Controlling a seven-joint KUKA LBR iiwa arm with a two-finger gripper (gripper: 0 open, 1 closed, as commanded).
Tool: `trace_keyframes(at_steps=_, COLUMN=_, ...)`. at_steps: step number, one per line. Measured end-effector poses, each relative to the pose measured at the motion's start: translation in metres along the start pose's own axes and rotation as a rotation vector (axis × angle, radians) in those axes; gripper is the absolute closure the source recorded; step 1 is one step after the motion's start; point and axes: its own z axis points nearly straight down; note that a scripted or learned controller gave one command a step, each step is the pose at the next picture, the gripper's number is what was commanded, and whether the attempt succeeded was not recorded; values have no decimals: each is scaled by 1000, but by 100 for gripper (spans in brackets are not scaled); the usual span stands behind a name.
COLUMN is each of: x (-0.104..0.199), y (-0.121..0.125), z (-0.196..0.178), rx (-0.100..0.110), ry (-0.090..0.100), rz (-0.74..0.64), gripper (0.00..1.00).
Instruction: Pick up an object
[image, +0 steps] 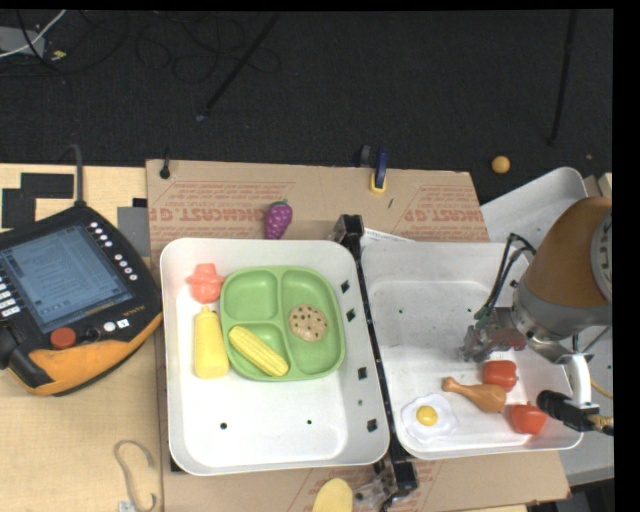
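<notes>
My gripper (486, 342) hangs low over the right bin (420, 300), near its right side. Just below it in the view lies a red toy piece (500, 374), with a brown chicken drumstick (477, 393) beside that. A second red piece (527, 418) sits at the bin's near right corner, and a fried egg (429, 414) lies at the near left. Nothing shows as held by the gripper. The grey arm with its orange band (572, 250) comes in from the right.
The left bin (260, 430) holds a green divided plate (250, 298) with a corn cob (258, 350) and a cookie (307, 321), plus a yellow bottle (209, 343) and a pink toy (204, 283). A purple grape bunch (277, 217) lies behind the bins; a teach pendant (70, 290) sits at left.
</notes>
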Motion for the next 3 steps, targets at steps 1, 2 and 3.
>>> trace_keyframes(at_steps=1, x=-3, y=-7, z=-45, rx=-5, ry=-2, rz=4, gripper=100)
trace_keyframes(at_steps=2, x=5, y=-11, z=-102, rx=-6, ry=-2, rz=-3, gripper=100)
trace_keyframes(at_steps=3, x=4, y=-10, z=-124, rx=-5, ry=-2, rz=-3, gripper=100)
